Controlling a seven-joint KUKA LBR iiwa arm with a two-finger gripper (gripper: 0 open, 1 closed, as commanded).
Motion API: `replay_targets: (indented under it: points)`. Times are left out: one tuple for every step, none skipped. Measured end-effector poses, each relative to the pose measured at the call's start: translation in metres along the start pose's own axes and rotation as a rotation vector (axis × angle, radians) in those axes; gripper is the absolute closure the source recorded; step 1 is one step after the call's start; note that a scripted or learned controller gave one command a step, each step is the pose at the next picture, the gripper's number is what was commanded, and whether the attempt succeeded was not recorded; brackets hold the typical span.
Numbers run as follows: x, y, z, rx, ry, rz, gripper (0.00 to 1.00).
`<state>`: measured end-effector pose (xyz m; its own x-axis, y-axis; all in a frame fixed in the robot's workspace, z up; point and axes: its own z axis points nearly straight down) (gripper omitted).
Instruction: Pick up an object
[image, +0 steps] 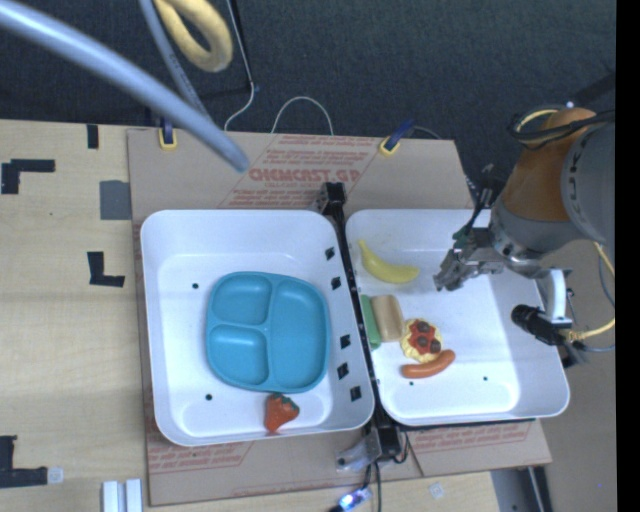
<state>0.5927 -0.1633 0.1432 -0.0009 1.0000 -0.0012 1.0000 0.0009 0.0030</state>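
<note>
Hovering over the right bin (540, 395), gripper (452, 273) showing nothing held; open or closed, impossible telling. Lying just at nine o'clock of it: banana (386, 266). Probably needing centering above its curve, descending straight, avoiding the sandwich (385, 318) at seven o'clock.

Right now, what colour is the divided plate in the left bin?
Light blue; the plate shows clearly in the camera view.

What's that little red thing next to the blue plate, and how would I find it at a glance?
Start with the left white bin, which holds a blue divided plate. Just below the plate's lower edge, near the bin's front wall, lies a small toy strawberry. It is the one red piece in that bin, with green leaves at one end.
</note>
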Motion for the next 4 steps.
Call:
replay_targets:
  points:
    - [-0.001,0.007,-0.044,-0.001,0.0,-0.001,1.0]
    - [-0.004,0.002,-0.106,-0.002,0.0,-0.001,1.0]
    - [0.05,0.015,-0.101,0.003,0.001,-0.005,1.0]
    - [0.104,0.011,-0.087,0.006,0.002,-0.005,1.0]
